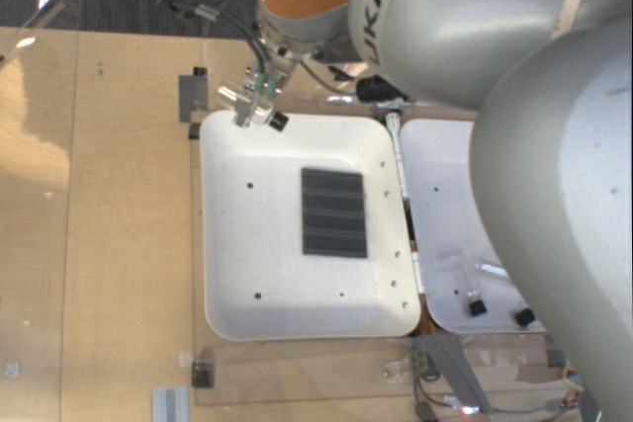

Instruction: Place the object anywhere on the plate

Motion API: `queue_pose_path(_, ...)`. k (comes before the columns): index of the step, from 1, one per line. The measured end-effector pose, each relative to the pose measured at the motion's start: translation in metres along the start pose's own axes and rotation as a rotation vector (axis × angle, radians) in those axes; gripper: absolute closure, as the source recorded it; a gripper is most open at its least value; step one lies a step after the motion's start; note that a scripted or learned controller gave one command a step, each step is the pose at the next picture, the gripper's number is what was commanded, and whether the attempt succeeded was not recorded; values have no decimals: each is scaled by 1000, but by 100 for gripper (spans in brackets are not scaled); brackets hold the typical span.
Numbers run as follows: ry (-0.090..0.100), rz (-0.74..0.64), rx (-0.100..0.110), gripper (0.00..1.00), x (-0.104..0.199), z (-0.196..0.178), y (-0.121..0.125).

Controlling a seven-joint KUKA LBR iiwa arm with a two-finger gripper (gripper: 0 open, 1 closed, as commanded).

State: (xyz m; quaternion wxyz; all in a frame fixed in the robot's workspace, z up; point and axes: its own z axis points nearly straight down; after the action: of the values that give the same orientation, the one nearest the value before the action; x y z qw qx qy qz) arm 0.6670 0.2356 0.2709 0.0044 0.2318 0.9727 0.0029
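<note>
Hovering at the far left corner of the left bin, the gripper, grip impossible to tell, is needing a centred lowering onto the ribbed plate mid-bin, while a small black object is lying in the right bin.

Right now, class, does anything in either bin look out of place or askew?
Nothing stands out. The dark ribbed plate lies flat and square in the left bin; two small black pieces lie in the right bin.

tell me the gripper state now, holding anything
Gripper: cannot be told whether open or closed; it hangs at the left bin's far corner.
</note>
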Motion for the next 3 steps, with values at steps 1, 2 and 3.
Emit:
queue_pose_path(1,1,307,2,100,5,-7,-2)
queue_pose_path(2,2,169,3,100,3,37,-10)
queue_pose_path(3,2,4,2,100,5,54,-2)
